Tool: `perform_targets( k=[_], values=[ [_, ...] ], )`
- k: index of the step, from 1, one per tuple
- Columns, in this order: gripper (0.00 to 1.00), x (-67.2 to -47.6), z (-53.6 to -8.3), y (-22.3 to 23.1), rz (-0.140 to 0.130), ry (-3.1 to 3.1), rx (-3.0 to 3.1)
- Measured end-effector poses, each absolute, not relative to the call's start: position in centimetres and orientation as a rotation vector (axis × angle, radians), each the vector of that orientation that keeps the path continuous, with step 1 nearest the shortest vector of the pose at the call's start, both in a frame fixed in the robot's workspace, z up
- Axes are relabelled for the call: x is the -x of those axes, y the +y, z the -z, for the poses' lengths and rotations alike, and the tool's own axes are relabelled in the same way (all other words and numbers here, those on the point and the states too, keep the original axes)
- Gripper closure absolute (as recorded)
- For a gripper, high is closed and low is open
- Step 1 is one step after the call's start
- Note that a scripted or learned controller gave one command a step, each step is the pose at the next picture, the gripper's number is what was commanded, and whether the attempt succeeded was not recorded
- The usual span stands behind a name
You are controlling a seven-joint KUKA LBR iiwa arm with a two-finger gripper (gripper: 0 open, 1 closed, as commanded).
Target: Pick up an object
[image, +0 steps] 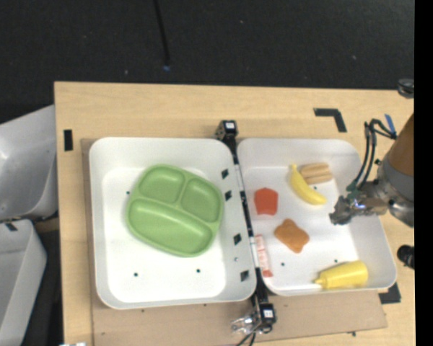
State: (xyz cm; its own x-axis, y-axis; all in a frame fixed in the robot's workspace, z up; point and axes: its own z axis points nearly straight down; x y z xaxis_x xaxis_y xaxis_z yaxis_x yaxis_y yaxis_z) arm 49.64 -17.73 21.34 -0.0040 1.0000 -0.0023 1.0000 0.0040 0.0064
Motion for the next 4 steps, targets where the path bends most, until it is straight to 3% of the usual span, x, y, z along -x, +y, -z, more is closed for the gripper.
perform_targets(
  k=[3, 4],
  values=[
    [1.00, -54.0, -23.9, -4.3, -0.003, 2.229, -2.214],
    [1.00, -56.4, -23.9, -0.4, -0.004, 2.228, -2.214]
  ],
)
